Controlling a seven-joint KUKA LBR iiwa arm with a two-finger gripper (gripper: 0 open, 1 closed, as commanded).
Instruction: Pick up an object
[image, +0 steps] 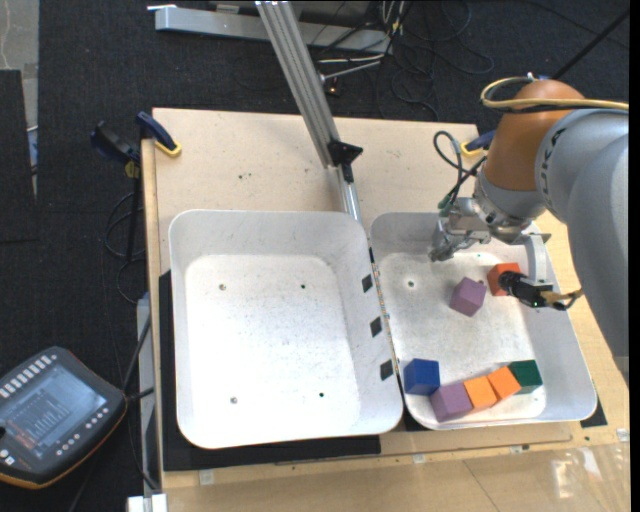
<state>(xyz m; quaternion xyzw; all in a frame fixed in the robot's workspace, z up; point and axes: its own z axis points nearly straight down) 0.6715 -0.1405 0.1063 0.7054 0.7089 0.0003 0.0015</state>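
hovering over the back of the right bin (560, 345), the hand (447, 243) sits above bare white floor with nothing between its fingers; whether those fingers are apart or together i cannot tell, since the wrist hides them from above.

the nearest candidate is a purple block (468, 296), lying tilted and alone on the bin floor, just in front of the hand and a little to its right in the camera view. an orange block (503, 274) lies close beside it, partly tucked under the arm's fittings. along the near rim sit four more, almost in a row: a blue block (422, 376), a second purple block (450, 400), a second orange block (481, 389) and a green block (524, 376), the last three touching one another. the left bin (200, 300) holds nothing to pick.

to do this step well, i judge the lone purple block the better target: it has open floor on most sides, so the fingers can drop on either side without nudging a neighbour. the hand should shift over its middle, turn to square up with two opposite faces because the block sits askew, and open wide before descending. the packed row by the rim is riskier, as a finger would likely land on an adjacent block or the wall. lift straight up once closed.
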